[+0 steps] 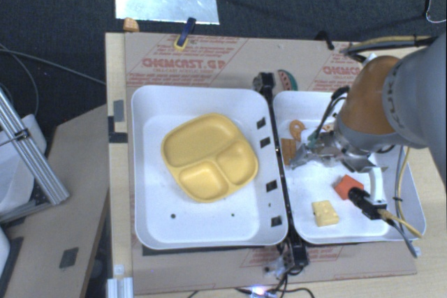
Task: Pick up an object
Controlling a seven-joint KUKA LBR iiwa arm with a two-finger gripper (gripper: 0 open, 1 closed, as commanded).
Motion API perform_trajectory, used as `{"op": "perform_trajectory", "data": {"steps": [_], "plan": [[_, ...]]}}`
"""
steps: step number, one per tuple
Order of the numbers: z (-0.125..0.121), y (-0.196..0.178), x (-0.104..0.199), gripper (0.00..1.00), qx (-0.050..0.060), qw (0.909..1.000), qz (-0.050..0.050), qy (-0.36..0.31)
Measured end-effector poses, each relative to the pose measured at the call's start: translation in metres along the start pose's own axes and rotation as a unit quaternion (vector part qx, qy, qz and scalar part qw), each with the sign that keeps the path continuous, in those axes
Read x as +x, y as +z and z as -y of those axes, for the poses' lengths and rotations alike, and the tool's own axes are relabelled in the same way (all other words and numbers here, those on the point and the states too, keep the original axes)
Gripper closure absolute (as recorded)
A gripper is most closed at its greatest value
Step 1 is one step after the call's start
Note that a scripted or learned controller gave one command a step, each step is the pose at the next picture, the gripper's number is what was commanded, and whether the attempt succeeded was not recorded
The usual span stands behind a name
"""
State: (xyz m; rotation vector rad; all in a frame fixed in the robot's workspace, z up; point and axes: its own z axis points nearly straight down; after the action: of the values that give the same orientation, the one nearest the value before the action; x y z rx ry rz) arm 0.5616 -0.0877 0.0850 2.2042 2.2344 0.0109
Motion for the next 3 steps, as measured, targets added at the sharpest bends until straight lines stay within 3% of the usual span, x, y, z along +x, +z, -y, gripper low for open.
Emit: {"op": "perform_trajectory", "data": {"steps": [1, 2, 3], "plan": [[0.053, -0.105, 0.061, 0.00, 0.000, 1.0000, 0.000, 0.002], [0.070, -0.311, 0.089, 0.00, -0.007, 1.0000, 0.000, 0.003], [0.070, -0.313, 0.088, 1.00, -0.001, 1.0000, 0.002, 0.001]]}}
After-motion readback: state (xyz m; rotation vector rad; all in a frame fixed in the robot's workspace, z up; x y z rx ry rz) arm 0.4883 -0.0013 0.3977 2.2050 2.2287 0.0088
